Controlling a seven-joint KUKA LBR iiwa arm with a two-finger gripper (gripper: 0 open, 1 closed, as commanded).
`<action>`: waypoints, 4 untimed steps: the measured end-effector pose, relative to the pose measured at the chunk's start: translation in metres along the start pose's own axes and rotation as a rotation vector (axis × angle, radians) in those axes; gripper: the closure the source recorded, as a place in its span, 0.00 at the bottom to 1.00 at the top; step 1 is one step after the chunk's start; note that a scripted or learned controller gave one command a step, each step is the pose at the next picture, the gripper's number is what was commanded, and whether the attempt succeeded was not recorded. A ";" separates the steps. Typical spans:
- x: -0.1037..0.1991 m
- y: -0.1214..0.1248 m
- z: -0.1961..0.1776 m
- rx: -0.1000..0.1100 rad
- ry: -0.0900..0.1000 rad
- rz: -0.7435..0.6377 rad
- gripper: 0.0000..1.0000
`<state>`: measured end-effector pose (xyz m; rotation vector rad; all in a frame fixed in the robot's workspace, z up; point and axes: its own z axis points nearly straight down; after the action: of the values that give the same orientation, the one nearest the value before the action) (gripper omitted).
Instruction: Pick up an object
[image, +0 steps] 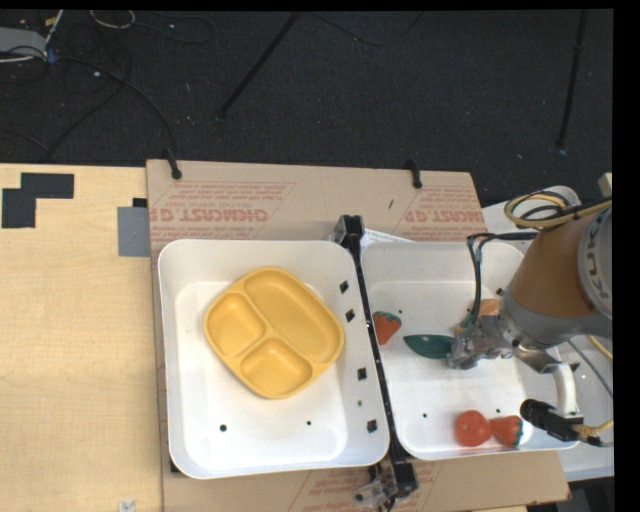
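Claw: the claw (467, 352) hangs low in the right bin (440, 275), at about 3 o'clock in the camera view; whether it is open or closed I cannot tell, since the wrist hides that part.
Nearest thing: a green spoon-like piece (430, 345) lies at the claw's 9 o'clock, its near end touching or just beside the tip.
Other things: a small red strawberry-like toy (386, 325) sits against the divider (365, 340) at the bin's 9 o'clock; a red ball (473, 429) and a red piece (507, 430) lie side by side at its 6 o'clock.
Left bin: a yellow divided plate (274, 331) rests mid-bin in the left bin (185, 400), well apart from the arm (560, 275).
Risk: the green piece is flat and thin, so I judge a closing claw may slide over it or push it toward the divider instead of catching it.
Risk, cause: an off-centre descent would tip the end up.
Edges: the right wall is near the wrist; cables (540, 208) crowd 1 o'clock.
Open room: bare floor lies at the bin's 12 o'clock and between the green piece and the red pair.
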<state>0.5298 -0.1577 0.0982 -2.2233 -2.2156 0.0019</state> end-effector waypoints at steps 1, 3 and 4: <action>0.003 -0.003 -0.062 -0.005 -0.001 -0.005 1.00; 0.002 -0.005 -0.147 -0.005 -0.002 -0.006 1.00; 0.047 -0.006 -0.137 0.001 0.001 -0.007 1.00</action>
<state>0.5245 -0.1109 0.2349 -2.2141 -2.2228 0.0019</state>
